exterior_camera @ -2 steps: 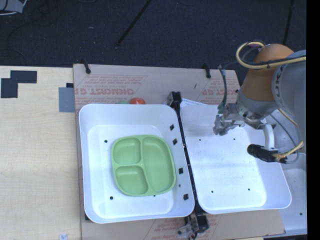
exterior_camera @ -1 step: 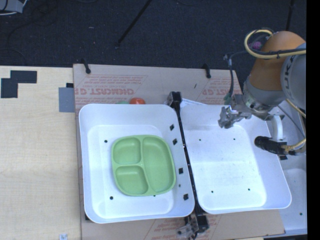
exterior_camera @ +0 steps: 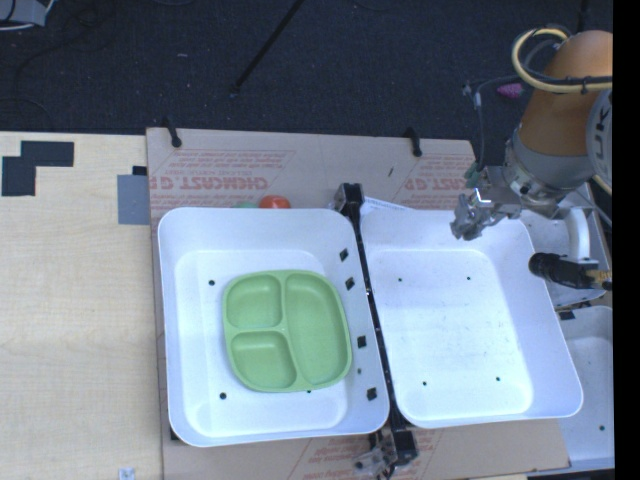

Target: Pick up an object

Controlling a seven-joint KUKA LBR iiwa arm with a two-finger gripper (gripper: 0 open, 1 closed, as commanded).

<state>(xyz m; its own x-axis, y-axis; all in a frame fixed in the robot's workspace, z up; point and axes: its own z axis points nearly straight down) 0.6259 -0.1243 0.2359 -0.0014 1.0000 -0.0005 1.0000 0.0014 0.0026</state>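
Plate (exterior_camera: 288,330): I see a green divided plate lying flat in the left bin (exterior_camera: 190,258), three compartments facing up, nearer me than the arm.
Handling: I judge it light, stiff plastic, smooth and likely slippery; not fragile.
Where to grip: I'd pinch the raised outer rim or a divider ridge, since it sits too flat to take broadside.
Right bin (exterior_camera: 540,388): nothing in it that I can pick out.
Gripper (exterior_camera: 472,218): it hangs over the right bin's far edge, well apart from the plate; I cannot tell how wide the jaws stand, and I see nothing in them.
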